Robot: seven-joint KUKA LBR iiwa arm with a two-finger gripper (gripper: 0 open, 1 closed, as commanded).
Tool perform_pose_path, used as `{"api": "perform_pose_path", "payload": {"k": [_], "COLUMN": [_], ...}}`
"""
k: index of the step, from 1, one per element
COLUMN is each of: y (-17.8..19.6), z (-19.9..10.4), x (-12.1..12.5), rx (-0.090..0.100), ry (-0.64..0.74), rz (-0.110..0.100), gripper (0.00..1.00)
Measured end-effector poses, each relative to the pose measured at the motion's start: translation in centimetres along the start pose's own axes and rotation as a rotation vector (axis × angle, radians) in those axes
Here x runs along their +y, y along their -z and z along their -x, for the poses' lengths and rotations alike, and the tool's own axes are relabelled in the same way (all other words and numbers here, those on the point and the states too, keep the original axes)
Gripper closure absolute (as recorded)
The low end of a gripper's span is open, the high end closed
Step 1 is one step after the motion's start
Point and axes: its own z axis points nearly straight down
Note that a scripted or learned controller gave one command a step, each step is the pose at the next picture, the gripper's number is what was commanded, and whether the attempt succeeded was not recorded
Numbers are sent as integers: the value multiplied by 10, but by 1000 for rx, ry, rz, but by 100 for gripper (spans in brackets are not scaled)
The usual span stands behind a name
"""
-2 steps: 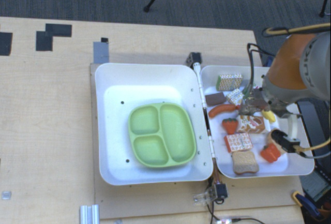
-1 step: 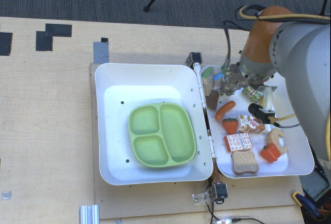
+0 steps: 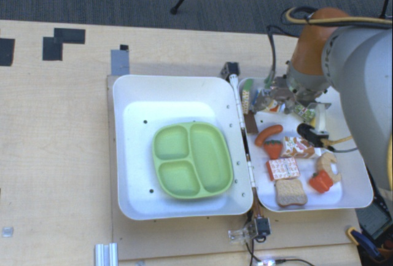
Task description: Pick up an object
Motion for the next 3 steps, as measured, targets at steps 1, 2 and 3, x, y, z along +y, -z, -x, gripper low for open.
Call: {"api": "perform_pose_path", "payload": {"k": [1,2,3], "y": [11,11,1], "z": [-3,-3,-5], "x": [2,2,-93], "rx": [5,4,6], "ry": [4,5,-1], "rz": [5,5,4], "gripper": [100,0,0]}}
